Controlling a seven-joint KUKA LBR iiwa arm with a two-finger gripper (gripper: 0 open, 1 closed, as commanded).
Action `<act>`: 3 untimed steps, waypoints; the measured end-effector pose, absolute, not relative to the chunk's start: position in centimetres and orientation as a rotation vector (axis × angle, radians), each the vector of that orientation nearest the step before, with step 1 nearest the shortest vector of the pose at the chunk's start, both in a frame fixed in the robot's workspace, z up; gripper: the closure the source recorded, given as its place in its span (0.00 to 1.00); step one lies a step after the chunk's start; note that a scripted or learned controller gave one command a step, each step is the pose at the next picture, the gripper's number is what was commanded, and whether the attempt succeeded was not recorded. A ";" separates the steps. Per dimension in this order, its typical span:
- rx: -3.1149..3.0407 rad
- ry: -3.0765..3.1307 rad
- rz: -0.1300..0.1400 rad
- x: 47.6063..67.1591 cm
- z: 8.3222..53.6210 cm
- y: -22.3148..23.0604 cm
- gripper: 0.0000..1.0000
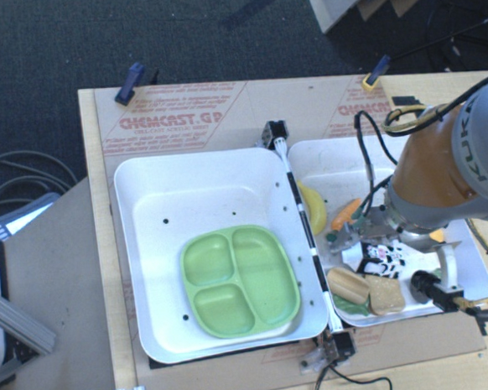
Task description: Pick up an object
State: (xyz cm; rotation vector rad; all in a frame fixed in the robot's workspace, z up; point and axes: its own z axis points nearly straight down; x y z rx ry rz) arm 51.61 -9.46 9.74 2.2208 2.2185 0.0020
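My gripper [370, 237] reaches down into the right bin [333, 151] from the right, with the grey and orange arm covering much of that bin. It hovers over a cluster of small things: an orange carrot-like piece [345, 215], a black-and-white patterned item [385, 260] and a small green piece [335, 237]. A yellow rounded object [314, 207] lies against the bin's left wall. Two tan bread-like pieces [348, 283] [386, 296] sit at the near edge on a green leaf [347, 305]. Nothing is visibly held.
The left bin [143, 189] holds a light green divided plate [238, 279] toward its front right. A clamp [274, 132] and black rail join the two bins. Brown cardboard [179, 115] lies behind the bins. Cables [8, 183] lie off to the bench's left.
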 end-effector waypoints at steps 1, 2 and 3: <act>2.221 2.221 0.001 59.5 8.5 -9.9 0.00; 2.224 2.222 -0.002 56.8 8.4 -9.1 0.00; 2.222 2.221 0.000 56.9 8.4 -9.4 0.00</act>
